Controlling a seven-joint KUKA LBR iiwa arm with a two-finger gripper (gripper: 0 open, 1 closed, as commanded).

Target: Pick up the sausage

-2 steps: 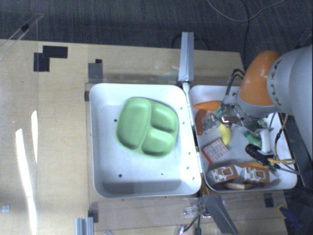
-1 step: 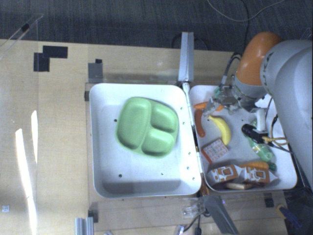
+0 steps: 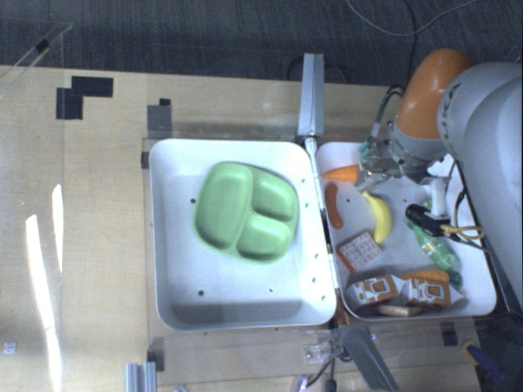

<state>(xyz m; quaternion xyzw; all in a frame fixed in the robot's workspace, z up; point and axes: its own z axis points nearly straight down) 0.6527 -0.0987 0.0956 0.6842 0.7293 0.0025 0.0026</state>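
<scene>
The sausage [image 3: 333, 206] is a short reddish-brown link lying lengthwise along the left wall of the right bin [image 3: 482, 294]. It lies free, with nothing touching it from above. My gripper [image 3: 374, 172] hangs over the upper part of that bin, up and to the right of the sausage. It sits between the right end of an orange carrot [image 3: 341, 173] and the top of a yellow banana [image 3: 378, 218]. The arm's orange band [image 3: 429, 96] and grey body hide the bin's far right corner.
The right bin also holds a small patterned packet [image 3: 360, 251], a green bottle [image 3: 434, 247] and brown-and-white snack packs [image 3: 404, 291] along the front wall. The left bin [image 3: 172, 284] holds a green divided plate [image 3: 245, 210]. A metal post [image 3: 311, 96] stands between the bins.
</scene>
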